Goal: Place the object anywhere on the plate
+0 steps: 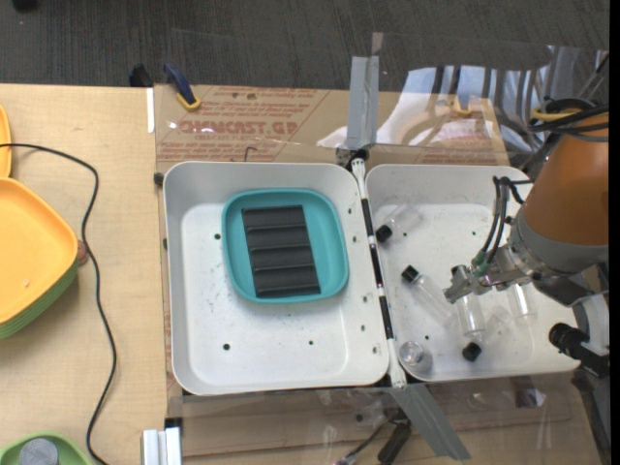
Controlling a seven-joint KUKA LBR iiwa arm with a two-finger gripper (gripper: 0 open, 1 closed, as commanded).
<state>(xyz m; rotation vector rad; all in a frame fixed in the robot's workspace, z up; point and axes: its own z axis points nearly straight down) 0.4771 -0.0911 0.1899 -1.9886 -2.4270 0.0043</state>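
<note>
**Picking a clear vial cleanly before the carry to the plate**

Nearest the camera, along the front of the right bin [426, 368], lie a small round clear piece [414, 355] by the front left corner and a vial [472, 329] with a black cap, standing or tilted just under the gripper [463, 291]. The gripper hangs low over the middle of this bin, on the arm [572, 197] that reaches in from the right. Whether it is apart, together or clamped on anything cannot be told here: the metal tip and the clear plastic blur into each other, so no grasp should be taken as made.

A little farther back lie two more vials, one with its cap [410, 274] toward the bin's middle and one with its cap [384, 232] close to the divider. The object to be moved is most likely one of these vials, all of them in the right bin and well apart from the goal.

In the left bin [194, 289] sits the teal plate [334, 250], with a dark ribbed insert [281, 250] covering its centre.

To do this step well, the arm should settle on the vial directly beneath it, close across the narrow body and not the cap, and lift straight up before any sideways travel. Clear, round plastic will likely slip or roll, so a centred, square grip matters. The lift must clear the divider between the bins. Any spot on the plate will do.
</note>
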